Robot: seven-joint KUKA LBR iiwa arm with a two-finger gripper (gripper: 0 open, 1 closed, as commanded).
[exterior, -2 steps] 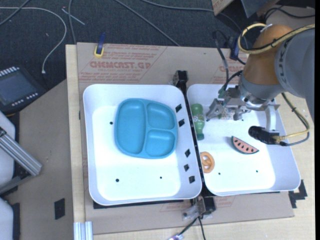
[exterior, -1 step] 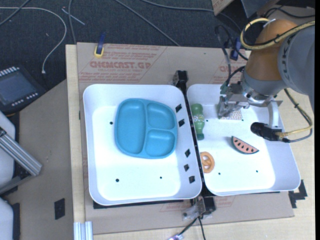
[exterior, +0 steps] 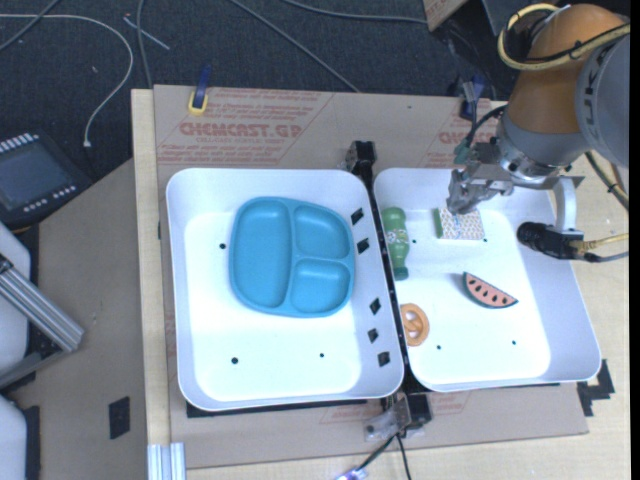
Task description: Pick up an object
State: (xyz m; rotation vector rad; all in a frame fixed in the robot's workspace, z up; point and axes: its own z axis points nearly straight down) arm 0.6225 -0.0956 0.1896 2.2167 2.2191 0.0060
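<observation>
My gripper point(exterior: 463, 204) hangs low over the back of the right bin point(exterior: 560, 358), right above a small speckled square packet point(exterior: 462, 226). The fingers point down at the packet's far edge. A green bottle point(exterior: 396, 241) lies against the bin's left wall. Toward the bin's middle right rests a watermelon slice toy point(exterior: 488, 291), and a pretzel point(exterior: 414, 322) sits near the front left.
The left bin point(exterior: 190, 298) holds a blue divided plate point(exterior: 291, 256). A black divider with clips point(exterior: 372, 268) runs between the bins. Cables and a black fitting point(exterior: 545, 236) trail at the right bin's right side. Cardboard covers the bench around the bins.
</observation>
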